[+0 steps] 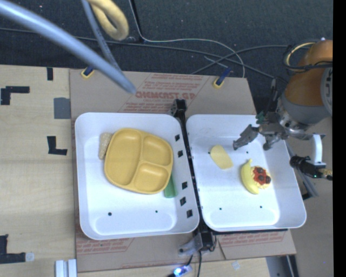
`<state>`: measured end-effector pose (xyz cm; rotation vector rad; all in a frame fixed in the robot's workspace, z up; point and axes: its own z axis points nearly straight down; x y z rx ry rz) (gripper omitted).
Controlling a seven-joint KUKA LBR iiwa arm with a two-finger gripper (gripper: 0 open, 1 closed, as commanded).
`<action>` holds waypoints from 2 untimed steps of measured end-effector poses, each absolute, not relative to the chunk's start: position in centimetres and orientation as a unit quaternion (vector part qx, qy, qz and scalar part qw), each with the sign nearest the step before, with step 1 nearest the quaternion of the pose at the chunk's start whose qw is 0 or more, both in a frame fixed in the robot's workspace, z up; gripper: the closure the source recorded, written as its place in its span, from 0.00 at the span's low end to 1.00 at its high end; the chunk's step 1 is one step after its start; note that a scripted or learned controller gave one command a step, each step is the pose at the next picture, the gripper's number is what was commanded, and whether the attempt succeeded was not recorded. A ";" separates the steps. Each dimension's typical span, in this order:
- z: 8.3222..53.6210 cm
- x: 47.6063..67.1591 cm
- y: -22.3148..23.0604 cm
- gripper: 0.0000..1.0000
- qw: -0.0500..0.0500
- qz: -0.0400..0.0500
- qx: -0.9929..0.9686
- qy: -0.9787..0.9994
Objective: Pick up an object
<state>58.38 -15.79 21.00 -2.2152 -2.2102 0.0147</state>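
In the right bin (286, 213) lie a pale yellow block (220, 157) and a yellow banana-shaped toy with a red patch (255, 177). My gripper (255, 140) hangs open above the bin's upper right part, its two dark fingers spread, with nothing between them. It is up and to the right of the pale block and just above the banana toy. The left bin (89, 205) holds a yellow divided plate (138, 160), with a tan sponge-like piece (104, 145) at its left edge and a green item (170, 188) poking out at its lower right.
A black divider with clips (186, 167) runs between the bins. Cardboard (162, 89) lies under both bins. Cables cross the dark floor at the top. A grey pole and a yellow object (111, 16) stand at the top left.
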 end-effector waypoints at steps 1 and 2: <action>21.8 58.7 -15.7 0.00 0.001 0.001 -0.707 -0.708; 17.0 59.5 -15.3 0.00 0.001 0.001 -0.706 -0.708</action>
